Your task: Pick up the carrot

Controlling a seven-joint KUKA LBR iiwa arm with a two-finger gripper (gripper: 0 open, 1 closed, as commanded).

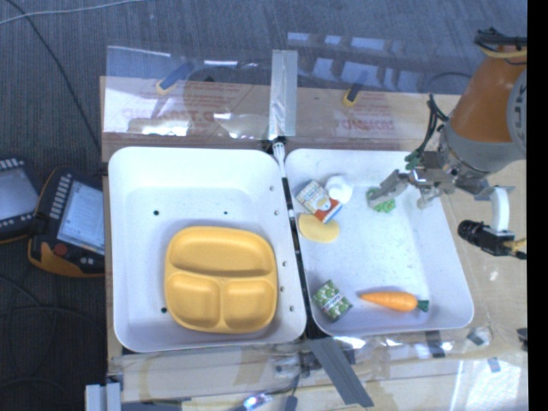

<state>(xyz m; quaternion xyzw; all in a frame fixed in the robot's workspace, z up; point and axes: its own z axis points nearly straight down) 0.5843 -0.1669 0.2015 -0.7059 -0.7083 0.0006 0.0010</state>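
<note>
Teach pendant (73,221): lying off the counter, far to the gripper's left, clear of both bins and likely parked there to stay out of the arm's way.
Left bin (137,178): sitting well to the gripper's left, touching the right bin along the middle divider.
Yellow tray (221,276): a three-compartment plate resting in the left bin, left of and nearer the camera than the gripper; it is playing no part in this pick.
Small carton (313,199): leaning against a white item (339,187) by the divider, left of the gripper at about its level.
Yellow slice (318,229): lying flat just below the carton, left of the gripper.
Green cube (330,300): sitting at the near edge of the right bin, left of and below the gripper, close beside the carrot's tip.
Green piece (382,200): lying right at the gripper's left fingertip; whether it is touching I cannot tell.
Carrot (390,300): lying flat on the floor of the right bin (445,255), well below the gripper toward the near rim, orange tip pointing left, green end right, untouched.
Gripper (409,188): hovering over the far part of the right bin, fingers spread apart and holding nothing; judging from this, it is not yet lined up with the carrot.
</note>
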